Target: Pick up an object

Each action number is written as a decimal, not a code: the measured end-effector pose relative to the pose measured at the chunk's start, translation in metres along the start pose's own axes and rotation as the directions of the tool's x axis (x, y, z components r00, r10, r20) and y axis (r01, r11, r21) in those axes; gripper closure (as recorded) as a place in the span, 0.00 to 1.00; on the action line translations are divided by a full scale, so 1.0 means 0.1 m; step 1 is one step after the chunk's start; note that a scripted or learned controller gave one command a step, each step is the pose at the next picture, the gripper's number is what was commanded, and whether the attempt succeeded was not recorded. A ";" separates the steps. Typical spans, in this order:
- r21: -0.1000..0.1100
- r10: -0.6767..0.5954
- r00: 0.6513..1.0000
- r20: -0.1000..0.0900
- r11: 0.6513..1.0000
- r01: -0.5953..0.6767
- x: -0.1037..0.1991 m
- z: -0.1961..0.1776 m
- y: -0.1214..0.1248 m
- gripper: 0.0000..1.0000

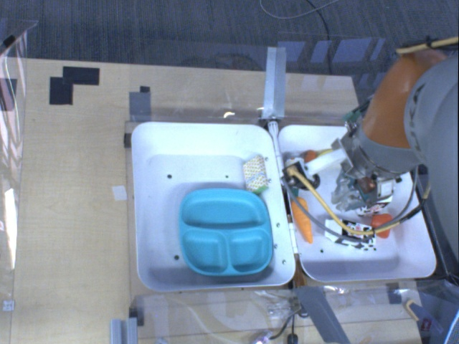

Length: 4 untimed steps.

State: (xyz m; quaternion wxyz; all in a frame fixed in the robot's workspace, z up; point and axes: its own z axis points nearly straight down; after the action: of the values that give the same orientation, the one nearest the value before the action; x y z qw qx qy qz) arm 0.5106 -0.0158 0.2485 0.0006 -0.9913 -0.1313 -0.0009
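My gripper point(356, 193) hangs low over the middle of the right bin point(358, 264), under the grey wrist and its orange band. Several small objects lie around it. An orange carrot point(304, 221) rests along the bin's left wall. A red-orange piece point(381, 224) sits just right of and below the gripper. A small orange-red item point(310, 155) lies near the bin's back left corner. A flat black-and-white item point(351, 233) lies just in front of the gripper. Whatever sits directly beneath the gripper is hidden.
The left bin point(154, 192) holds a blue divided plate point(226, 230) and a small patterned object point(254, 174) by its right wall. A yellow cable point(319, 196) loops from the wrist across the right bin. A metal post point(274, 84) stands behind the wall between the bins.
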 end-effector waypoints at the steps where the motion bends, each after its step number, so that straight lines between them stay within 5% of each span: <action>1: -0.001 -0.095 0.996 -0.003 0.996 0.095 -0.11 -0.31 -0.45 1.00; 2: -0.003 0.059 0.998 -0.002 0.998 -0.059 -0.27 -0.60 0.49 1.00; 3: -0.001 0.059 0.998 0.000 0.998 -0.059 0.60 -0.13 -0.03 1.00; 4: -0.001 0.057 0.998 0.001 0.998 -0.057 0.09 -0.09 0.53 1.00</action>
State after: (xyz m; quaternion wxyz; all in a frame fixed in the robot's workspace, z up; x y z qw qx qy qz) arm 0.5326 -0.0643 0.2578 -0.0001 -0.9947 -0.1029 -0.0006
